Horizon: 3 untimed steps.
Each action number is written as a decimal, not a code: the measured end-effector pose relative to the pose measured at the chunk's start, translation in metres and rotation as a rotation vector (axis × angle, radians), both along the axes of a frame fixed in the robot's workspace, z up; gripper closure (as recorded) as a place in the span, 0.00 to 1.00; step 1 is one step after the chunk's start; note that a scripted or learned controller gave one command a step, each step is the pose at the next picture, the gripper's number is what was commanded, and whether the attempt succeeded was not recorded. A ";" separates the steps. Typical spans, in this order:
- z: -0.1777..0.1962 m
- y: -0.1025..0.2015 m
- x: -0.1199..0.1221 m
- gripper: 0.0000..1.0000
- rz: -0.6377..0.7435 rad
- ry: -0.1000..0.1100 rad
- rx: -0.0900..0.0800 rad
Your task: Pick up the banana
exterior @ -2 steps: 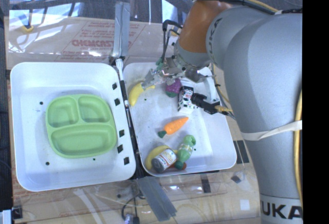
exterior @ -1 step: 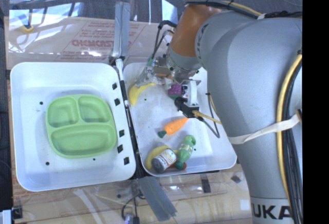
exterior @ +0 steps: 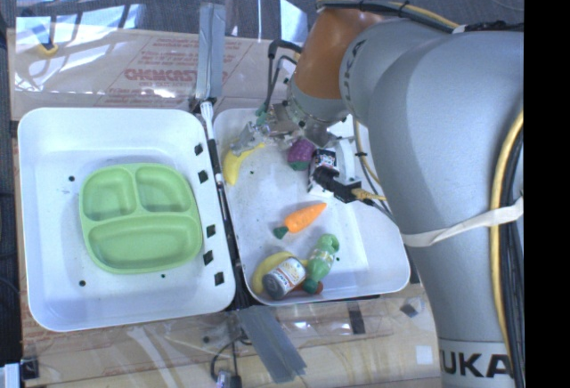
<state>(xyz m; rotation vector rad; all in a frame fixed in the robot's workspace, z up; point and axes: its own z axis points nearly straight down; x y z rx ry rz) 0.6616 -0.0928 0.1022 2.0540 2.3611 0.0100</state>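
Bench [exterior: 134, 66] (brown); two white bins [exterior: 44, 164]

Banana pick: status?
Gripper low in right bin's far corner, over banana's top end; grip unconfirmed. Banana lies against left wall. Purple toy just right of it.

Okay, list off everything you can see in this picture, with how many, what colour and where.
Bins: two, white, side by side on the bench.
Divided plate: one, green, three compartments, in the left bin.
Banana: one, yellow, right bin's far left corner.
Purple item: one, far part of the right bin, by the pincer.
Carrot: one, orange with green end, middle of the right bin.
Bottle: one, green, near edge of the right bin.
Jar: one, dark lid, yellowish label, beside the bottle.
Arm: one, grey with orange band, from the right.
Pincer: one, low over the right bin's far end, near the banana.
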 end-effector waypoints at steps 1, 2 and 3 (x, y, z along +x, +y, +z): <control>0.011 0.003 0.001 1.00 0.006 -0.001 0.003; 0.011 0.003 0.001 0.00 0.006 -0.001 0.003; 0.003 -0.003 -0.001 0.00 0.139 0.007 0.003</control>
